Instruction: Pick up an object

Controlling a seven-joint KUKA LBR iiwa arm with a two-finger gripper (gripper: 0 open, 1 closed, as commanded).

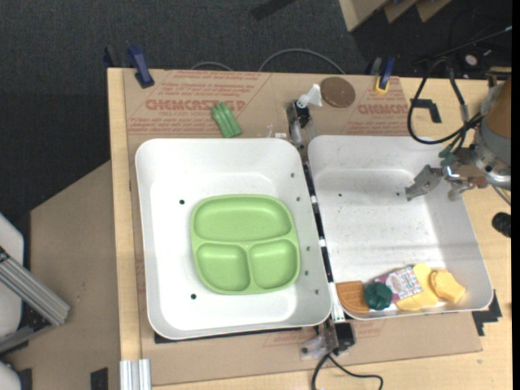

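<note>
Several small objects lie bunched along the near wall of the right bin [382,218]: a brown-orange piece [349,295], a dark green lump [377,296], a yellow item with a printed label [409,285] and a yellow-orange piece [447,286]. My gripper [439,187] hangs over the bin's far right part, well away from that cluster. Its fingers [418,184] are spread open with nothing between them. The grey arm [496,136] comes in from the right edge.
A green divided plate [244,242] lies in the left bin [162,218]. On the cardboard behind the bins sit a green clip-like thing [227,120] and a brown disc [337,93]. Blue clamps [142,67] hold the far edge, and black cables [422,104] loop at the back right.
</note>
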